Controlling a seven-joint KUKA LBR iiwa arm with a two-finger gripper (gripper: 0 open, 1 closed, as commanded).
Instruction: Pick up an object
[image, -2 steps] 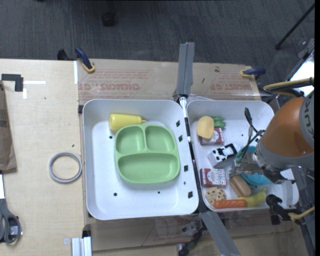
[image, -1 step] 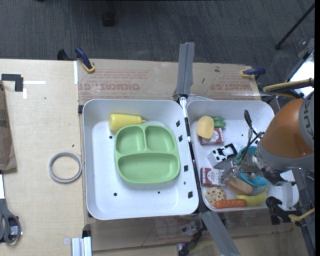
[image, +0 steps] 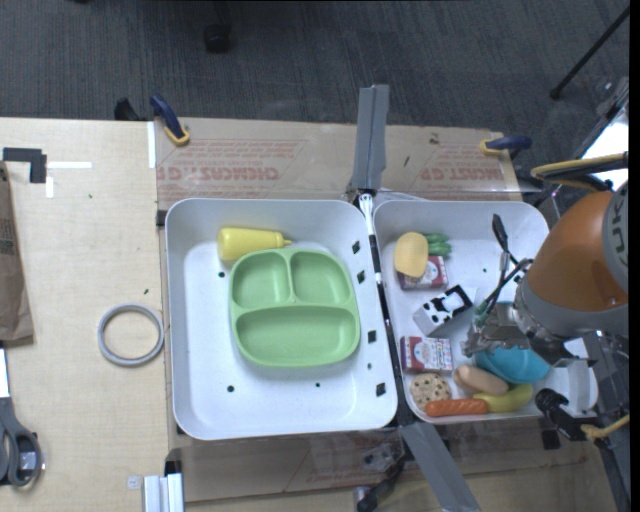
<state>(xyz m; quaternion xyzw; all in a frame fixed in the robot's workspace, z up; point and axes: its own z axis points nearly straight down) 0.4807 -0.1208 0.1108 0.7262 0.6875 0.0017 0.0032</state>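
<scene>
**Arm Low Over Crowded Bin, Nothing Lifted Yet**

Your gripper (image: 492, 335) sits among toys in the right bin (image: 520, 215), beside the blue object (image: 512, 362); you cannot tell its grip. The pick looks unfinished: the lift remains.

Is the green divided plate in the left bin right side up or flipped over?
Right side up: the green divided plate lies flat in the left bin, its three compartments facing upward, with nothing in them.
</scene>
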